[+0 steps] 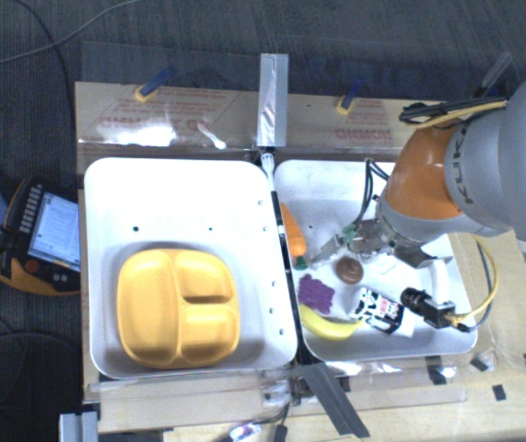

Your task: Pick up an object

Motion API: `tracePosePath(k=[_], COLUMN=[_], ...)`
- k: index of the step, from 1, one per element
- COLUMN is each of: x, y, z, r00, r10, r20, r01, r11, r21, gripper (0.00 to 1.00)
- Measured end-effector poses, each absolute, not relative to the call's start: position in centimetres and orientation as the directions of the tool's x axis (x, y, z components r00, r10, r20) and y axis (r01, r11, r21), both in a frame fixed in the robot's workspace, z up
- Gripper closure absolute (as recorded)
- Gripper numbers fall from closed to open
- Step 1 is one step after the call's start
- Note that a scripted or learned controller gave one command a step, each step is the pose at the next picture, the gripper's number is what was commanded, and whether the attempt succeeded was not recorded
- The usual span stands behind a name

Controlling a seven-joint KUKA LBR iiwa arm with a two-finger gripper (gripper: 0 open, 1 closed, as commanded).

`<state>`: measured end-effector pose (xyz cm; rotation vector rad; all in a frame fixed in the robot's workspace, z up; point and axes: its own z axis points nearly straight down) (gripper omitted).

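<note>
Bench: pale wooden bench top (pixel 152 109) under a clear taped sheet, bearing two bins side by side.
Arm: grey robot arm with an orange band (pixel 419 178), reaching in from the right and standing over the right bin.
Left bin: shallow white plastic bin (pixel 180 182) on the left half of the bench.
Right bin: shallow white plastic bin (pixel 322 184) on the right half, touching the left bin along the middle divide.
Tray: yellow plastic divided tray with three compartments (pixel 178 304), lying flat in the near part of the left bin.
Gripper: two-finger gripper (pixel 366 239) below the orange band, low in the middle of the right bin, just above the brown round piece; whether its fingers stand wide or narrow cannot be told, and nothing is seen between them.
Banana: yellow toy banana (pixel 327 325), along the near wall of the right bin.
Carrot: orange carrot-shaped piece (pixel 293 233), lying against the left wall of the right bin.
Purple piece: purple lumpy object (pixel 315 293), between carrot and banana.
Black-and-white item: small black-and-white printed object (pixel 379 308), right of the banana.
Brown piece: small brown round object (pixel 349 269), near the bin's middle.
</note>
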<state>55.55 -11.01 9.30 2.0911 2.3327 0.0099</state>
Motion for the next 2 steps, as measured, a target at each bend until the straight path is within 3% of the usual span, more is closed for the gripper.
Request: tracePosePath(k=[1,2], x=[51.2,53.8], y=[-13.5,-10.1], z=[9.1,9.1], r00=[0.058,0.032], r10=[0.998,0.999], r20=[0.000,-0.003], r01=[0.998,0.999], r11=[-0.058,-0.032], r21=[0.019,0.016], gripper=[0.00,0.00])
